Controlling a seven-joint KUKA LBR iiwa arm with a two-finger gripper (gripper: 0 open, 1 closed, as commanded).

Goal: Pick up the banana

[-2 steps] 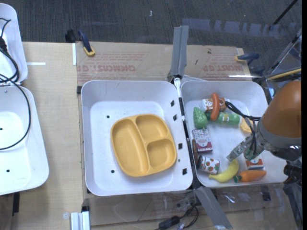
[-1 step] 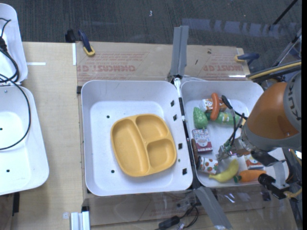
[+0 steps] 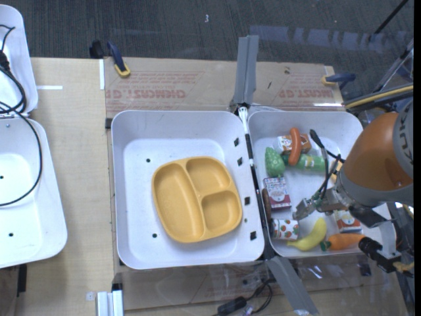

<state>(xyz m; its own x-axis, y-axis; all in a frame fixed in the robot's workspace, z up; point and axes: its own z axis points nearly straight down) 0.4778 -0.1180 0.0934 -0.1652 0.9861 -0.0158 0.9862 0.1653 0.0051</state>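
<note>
- Gripper (image 3: pixel 309 207), in the one overhead view: the grey two-finger claw hangs low in the right-hand shallow white bin (image 3: pixel 352 120), just above and left of the curved yellow banana (image 3: pixel 310 236). I cannot tell from this angle whether it is wide or narrow, and I see nothing held in it.
- Banana: it lies near the bin's front edge, squeezed between a small red-and-white carton (image 3: pixel 285 228) on its left and an orange carrot-shaped toy (image 3: pixel 343 241) on its right.
- Risk, as I judge it: with neighbours that close, the claw could land on the carton or carrot, or nudge the banana against the front wall and close on nothing. A larger red-and-white box (image 3: pixel 277 193) sits beside the claw and could be knocked too.
- Surface: smooth white plastic, so the banana may slide when pushed.
- Room: a tan cardboard-covered bench (image 3: pixel 171 84), dark carpet behind; the left-hand white bin (image 3: pixel 128 176) holds a yellow three-compartment plastic plate (image 3: pixel 196 198).
</note>
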